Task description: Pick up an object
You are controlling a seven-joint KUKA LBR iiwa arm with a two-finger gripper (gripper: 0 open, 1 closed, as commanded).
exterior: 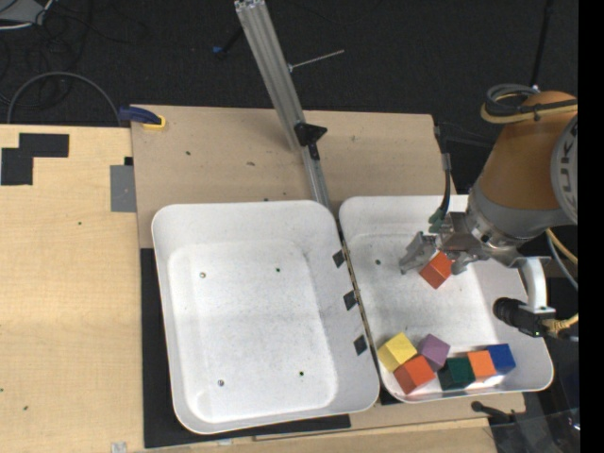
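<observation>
Orange block [435,271] seen clamped in gripper [437,260], apparently lifted above right bin [396,217]; remaining blocks [444,361] heaped at the near edge.

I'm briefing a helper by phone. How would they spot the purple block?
Look at the right-hand shallow white bin, then down to its near edge, where small coloured cubes cluster. The small purple cube sits at the top of that cluster, beside the yellow cube; it is the only purple one.
</observation>
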